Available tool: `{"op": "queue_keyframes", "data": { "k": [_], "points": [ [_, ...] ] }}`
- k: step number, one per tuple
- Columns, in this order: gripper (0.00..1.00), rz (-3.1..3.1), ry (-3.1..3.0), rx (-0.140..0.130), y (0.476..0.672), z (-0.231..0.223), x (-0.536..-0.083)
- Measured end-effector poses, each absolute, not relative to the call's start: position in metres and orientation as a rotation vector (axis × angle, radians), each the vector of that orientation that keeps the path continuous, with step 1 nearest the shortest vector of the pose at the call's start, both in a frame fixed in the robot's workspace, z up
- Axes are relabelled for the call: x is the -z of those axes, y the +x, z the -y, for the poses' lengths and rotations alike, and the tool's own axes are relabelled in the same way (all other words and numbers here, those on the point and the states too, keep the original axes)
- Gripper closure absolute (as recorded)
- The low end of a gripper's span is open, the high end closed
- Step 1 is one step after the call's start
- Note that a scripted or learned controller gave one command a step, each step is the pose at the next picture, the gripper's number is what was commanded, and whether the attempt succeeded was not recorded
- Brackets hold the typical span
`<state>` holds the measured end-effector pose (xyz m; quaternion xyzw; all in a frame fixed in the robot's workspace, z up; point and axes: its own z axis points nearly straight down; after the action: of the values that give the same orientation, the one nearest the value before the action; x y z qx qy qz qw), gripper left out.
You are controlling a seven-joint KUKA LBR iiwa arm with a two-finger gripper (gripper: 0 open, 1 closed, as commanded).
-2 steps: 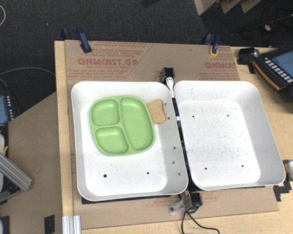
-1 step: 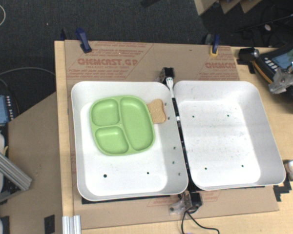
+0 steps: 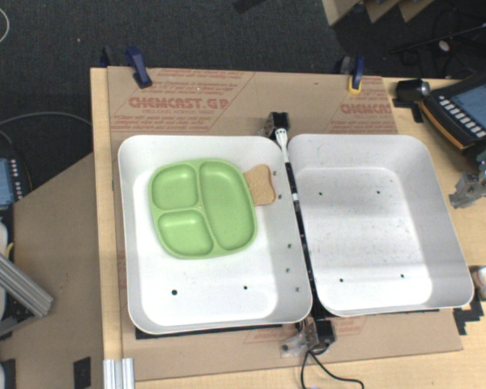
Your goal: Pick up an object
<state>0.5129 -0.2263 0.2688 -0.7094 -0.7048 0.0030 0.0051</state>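
Though I cannot tell its grip, the gripper [image 3: 470,186] should drop straight onto the tan block [image 3: 261,185] touching the green plate [image 3: 202,209].

**Two bins side by side on a bench**

Two shallow bins sit touching along their inner edges on a board [image 3: 227,96] that covers the bench. In the left bin [image 3: 211,298], a divided plate [image 3: 202,207] with three compartments lies toward the far left. A sponge [image 3: 261,185] lies just beside the plate's right edge, touching it. The right bin [image 3: 373,217] lies alongside.
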Motion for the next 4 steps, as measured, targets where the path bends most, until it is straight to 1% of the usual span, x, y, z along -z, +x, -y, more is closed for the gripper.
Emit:
{"op": "queue_keyframes", "data": {
  "k": [1, 2, 3, 4],
  "points": [
    [1.0, 2.238, -2.231, 0.011, 0.542, 0.224, -0.404],
    [1.0, 2.21, -2.217, -0.007, 0.494, 0.224, -0.298],
    [1.0, 2.237, -2.232, 0.011, 0.504, 0.224, -0.44],
    [1.0, 2.218, -2.215, -0.004, 0.478, 0.193, -0.363]
  ]
}}
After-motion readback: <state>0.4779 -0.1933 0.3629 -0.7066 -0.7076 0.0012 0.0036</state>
